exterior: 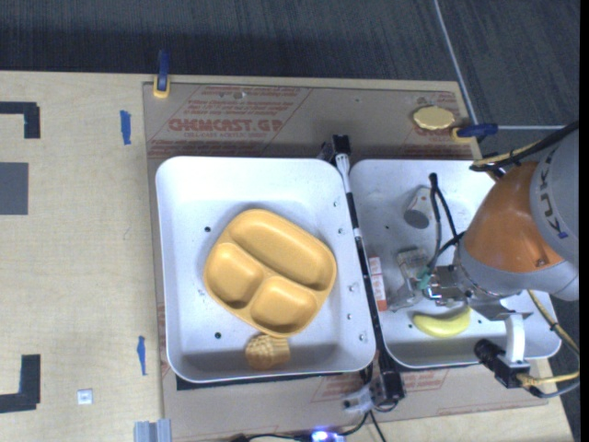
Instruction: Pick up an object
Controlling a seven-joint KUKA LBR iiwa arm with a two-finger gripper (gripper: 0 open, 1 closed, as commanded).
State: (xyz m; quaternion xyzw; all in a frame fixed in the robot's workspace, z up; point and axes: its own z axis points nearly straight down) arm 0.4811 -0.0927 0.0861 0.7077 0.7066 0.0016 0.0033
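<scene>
In the right bin (386,182), a yellow banana (442,324) lies near the front wall. My gripper (419,284) hangs low just above and to the left of it, under the grey and orange wrist (511,233). Whether it touches the banana cannot be told. A small grey object (418,213) lies farther back in the same bin, apart from the gripper. The left bin (175,247) holds a large yellow divided plate (269,270). A small tan ridged object (267,351) rests against the plate's front edge.
The arm covers the right half of the right bin. A black divider with cables (354,238) runs between the bins. A yellow disc (433,118) and a blue clamp (476,131) sit on the board behind the right bin.
</scene>
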